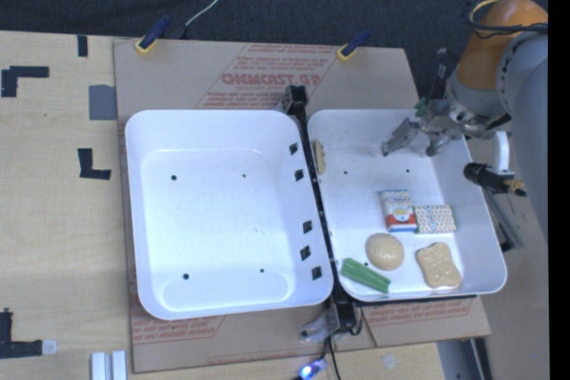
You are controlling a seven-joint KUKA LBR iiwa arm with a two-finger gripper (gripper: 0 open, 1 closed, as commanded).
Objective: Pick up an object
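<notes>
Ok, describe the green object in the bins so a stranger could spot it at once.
Start at the right-hand shallow white bin, where the small items cluster toward its near end. The flat green bar lies slanted at the near left corner, just left of the round beige ball. It is the only green, elongated piece; its neighbours are beige or boxy.

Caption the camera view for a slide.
KUKA arm's open gripper hovers over the right bin, above a small carton, round beige object and green item.

Two bins sit side by side on the desk (53,218). In the right bin (356,133), a small box (398,211) lies just left of a packet (435,219); nearer the front lie a round object (385,251), a biscuit (438,265) and a stick (366,275). The end effector (415,141) hangs over the bin's rear.
</notes>
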